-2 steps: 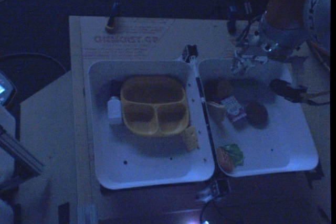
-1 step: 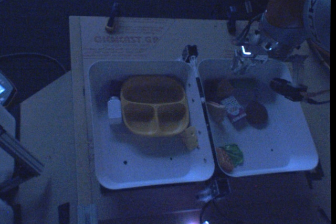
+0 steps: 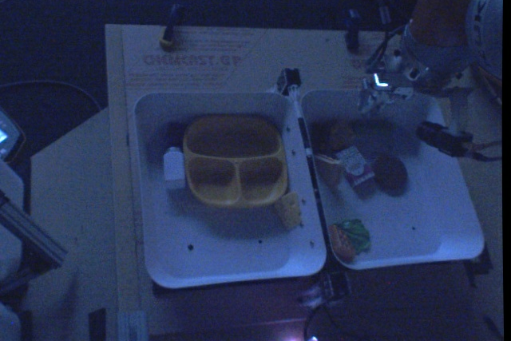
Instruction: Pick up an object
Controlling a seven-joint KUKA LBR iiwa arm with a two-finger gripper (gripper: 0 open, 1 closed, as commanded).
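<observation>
The scene is dim and blue. My gripper [image 3: 374, 97] hangs over the far edge of the right bin [image 3: 447, 212], above and just behind a brown round object [image 3: 341, 133]. A small red carton [image 3: 356, 167] lies in the middle of that bin, with a dark brown round thing [image 3: 391, 172] to its right. A tan piece [image 3: 328, 168] rests by the bin's left wall. A green and orange item [image 3: 350, 238] lies at the near left corner. Nothing is seen between the fingers.
The left bin [image 3: 160, 243] bears a yellow divided tray [image 3: 234, 160], a small white bottle [image 3: 173, 164] to its left and a pale yellow piece [image 3: 289, 209] at its near right. A divider rail [image 3: 307, 164] runs between the bins.
</observation>
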